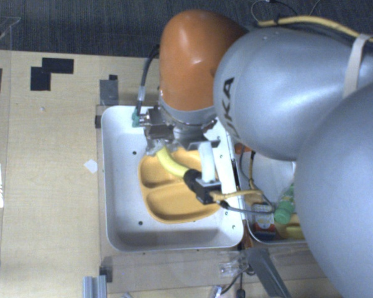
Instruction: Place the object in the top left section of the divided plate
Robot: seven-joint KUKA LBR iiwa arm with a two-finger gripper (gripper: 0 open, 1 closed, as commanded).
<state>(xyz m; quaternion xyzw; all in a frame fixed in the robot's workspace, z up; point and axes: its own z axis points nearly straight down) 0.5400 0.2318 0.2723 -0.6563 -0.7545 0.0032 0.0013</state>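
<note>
An orange-yellow divided plate [172, 205] lies in the left white bin [121, 166]. A yellow banana-shaped object [170, 163] rests across the ridge between the plate's upper sections, its end over the top left section [151, 171]. My gripper [157, 143] hangs directly above the object's upper end, under the orange wrist band [189, 54]. The wrist hides the contact between gripper and object. A black fitting with a cable [196, 186] sits over the plate's right side.
The grey arm covers the right half of the view. Below it, part of the right bin [261, 231] shows, with a green item [285, 211] and a yellow item [293, 231]. The left bin's rim surrounds the plate closely; bare bench lies to the left.
</note>
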